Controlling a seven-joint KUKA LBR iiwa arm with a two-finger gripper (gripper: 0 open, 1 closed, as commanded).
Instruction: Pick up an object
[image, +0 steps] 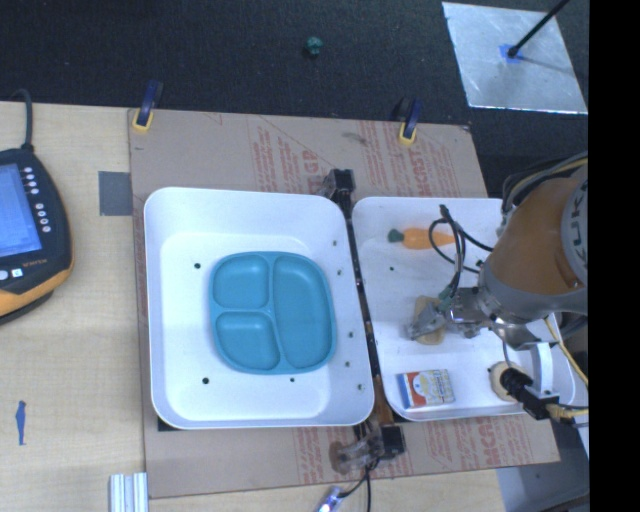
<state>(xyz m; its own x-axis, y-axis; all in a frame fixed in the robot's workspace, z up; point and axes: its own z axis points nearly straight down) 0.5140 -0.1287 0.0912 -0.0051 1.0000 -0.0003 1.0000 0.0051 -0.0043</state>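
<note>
The right bin (385, 290) holds an orange toy carrot (425, 238) near its far edge, a small white and blue carton (426, 388) near its front edge, and a tan object (432, 330) in the middle. My gripper (424, 322) is low in this bin, its grey fingers right over the tan object, which is partly hidden by them. A round beige piece (497, 376) lies at the bin's right, beside the arm.
The left bin (180, 380) holds a blue divided plate (272, 310). A teach pendant (25, 230) lies at the bench's left edge. Clamps (408, 122) pin the cardboard at the back. Cables (455, 250) loop over the right bin's far side.
</note>
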